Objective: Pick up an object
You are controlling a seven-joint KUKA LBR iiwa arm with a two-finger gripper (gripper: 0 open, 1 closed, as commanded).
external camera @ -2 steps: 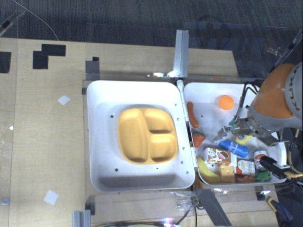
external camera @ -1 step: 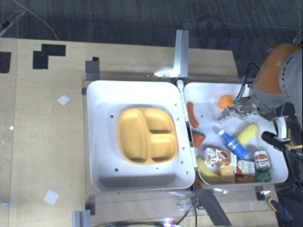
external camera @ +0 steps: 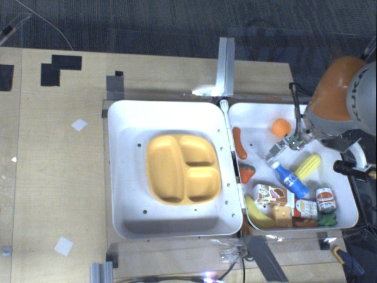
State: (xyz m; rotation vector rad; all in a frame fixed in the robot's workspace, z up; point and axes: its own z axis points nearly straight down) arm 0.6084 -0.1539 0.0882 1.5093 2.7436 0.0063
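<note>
1. Two white bins on the bench: left bin (external camera: pixel 121 175) bears a yellow tray (external camera: pixel 181 168)
2. Gripper (external camera: pixel 281 148) in right bin (external camera: pixel 259 119), fingers released, above blue bottle (external camera: pixel 291 180), beside corn cob (external camera: pixel 307 165)
3. Advice: centre over the bottle before clenching

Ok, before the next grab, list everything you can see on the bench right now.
Bins: 2, white, side by side.
Divided tray: 1, yellow, left bin.
Orange: 1, orange, right bin, far side.
Hot dog: 1, red, right bin's left edge.
Corn cob: 1, yellow, right bin middle.
Bottle: 1, blue, beside corn.
Can: 1, red-labelled, near right.
Banana: 1, yellow, near left.
Arm: 1, grey and orange; gripper over right bin.
</note>
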